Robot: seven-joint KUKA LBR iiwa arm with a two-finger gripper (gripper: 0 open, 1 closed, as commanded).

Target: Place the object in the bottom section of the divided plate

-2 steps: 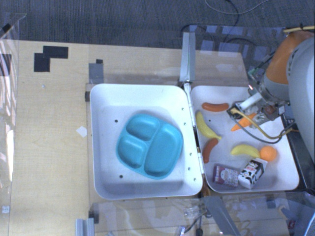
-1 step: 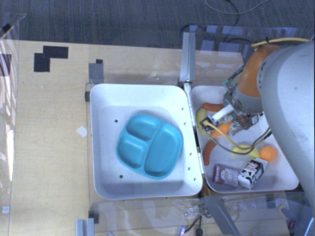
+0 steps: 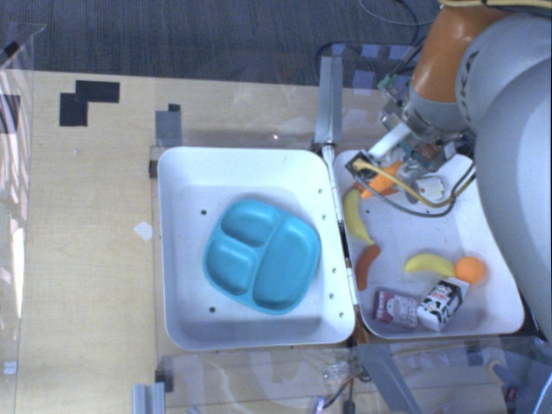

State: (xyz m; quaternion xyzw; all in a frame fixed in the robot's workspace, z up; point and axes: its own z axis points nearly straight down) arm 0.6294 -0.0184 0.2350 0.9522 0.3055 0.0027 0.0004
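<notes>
A blue divided plate (image 3: 262, 257) lies in the middle of the left bin (image 3: 185, 231), with two small sections on its left side and one large section on its right. My gripper (image 3: 404, 176) is low over the far end of the right bin (image 3: 500, 304), well to the right of the plate. A small orange thing (image 3: 385, 182) sits right at the gripper, partly hidden by it. I cannot see whether it is held.
In the right bin lie a yellow banana (image 3: 354, 217) along the left wall, a reddish sausage (image 3: 366, 266), a second banana (image 3: 429, 265), an orange (image 3: 471, 270), a cow-patterned carton (image 3: 440, 303) and a maroon carton (image 3: 394, 307). A ridge divides the two bins.
</notes>
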